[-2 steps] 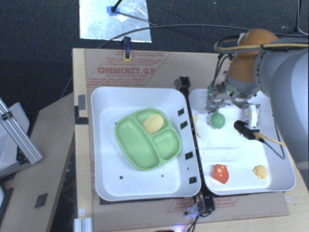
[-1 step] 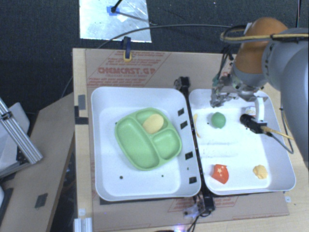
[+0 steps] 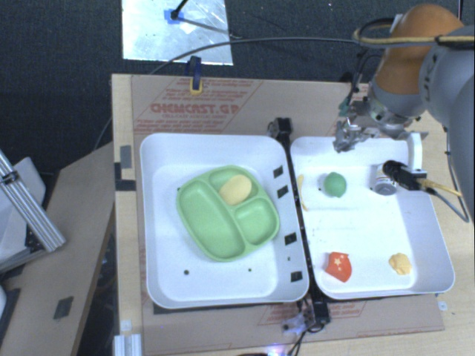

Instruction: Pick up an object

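The end effector (image 3: 347, 139) is seen over the far edge of the right white plastic bin (image 3: 427, 232); whether it is open or closed cannot be told, and nothing is seen held in it. The nearest candidate, a small round green ball (image 3: 335, 184), lies just below it in the view, toward the bin's near side. A red strawberry-like piece (image 3: 338, 266) and a small yellow lump (image 3: 400, 263) lie farther off. In the left white bin (image 3: 167, 221), a green three-compartment plate (image 3: 223, 228) carries a yellow rounded object (image 3: 237, 190) in its upper compartment.
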Robot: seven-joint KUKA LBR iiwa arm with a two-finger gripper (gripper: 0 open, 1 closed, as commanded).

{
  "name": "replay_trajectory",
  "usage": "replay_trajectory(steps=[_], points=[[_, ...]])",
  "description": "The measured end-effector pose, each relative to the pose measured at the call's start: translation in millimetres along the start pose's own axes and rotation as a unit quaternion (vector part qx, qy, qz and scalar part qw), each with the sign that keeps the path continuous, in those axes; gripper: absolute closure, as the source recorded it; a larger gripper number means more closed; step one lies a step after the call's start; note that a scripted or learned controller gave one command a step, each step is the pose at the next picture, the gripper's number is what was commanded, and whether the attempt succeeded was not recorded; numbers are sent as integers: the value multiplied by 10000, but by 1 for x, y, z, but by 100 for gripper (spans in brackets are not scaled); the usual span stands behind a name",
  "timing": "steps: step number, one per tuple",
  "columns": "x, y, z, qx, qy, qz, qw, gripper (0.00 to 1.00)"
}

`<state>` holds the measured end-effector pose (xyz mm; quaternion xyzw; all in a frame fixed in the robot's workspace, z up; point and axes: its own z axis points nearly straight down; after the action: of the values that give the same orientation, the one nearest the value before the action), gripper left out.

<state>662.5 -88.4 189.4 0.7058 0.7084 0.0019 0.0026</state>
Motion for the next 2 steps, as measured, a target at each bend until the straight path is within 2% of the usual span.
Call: replay_trajectory(steps=[1,2], points=[[4,4,-64,-5,2,-10,10000,100],[52,-25,-50,37,11,-25,10000,100]])
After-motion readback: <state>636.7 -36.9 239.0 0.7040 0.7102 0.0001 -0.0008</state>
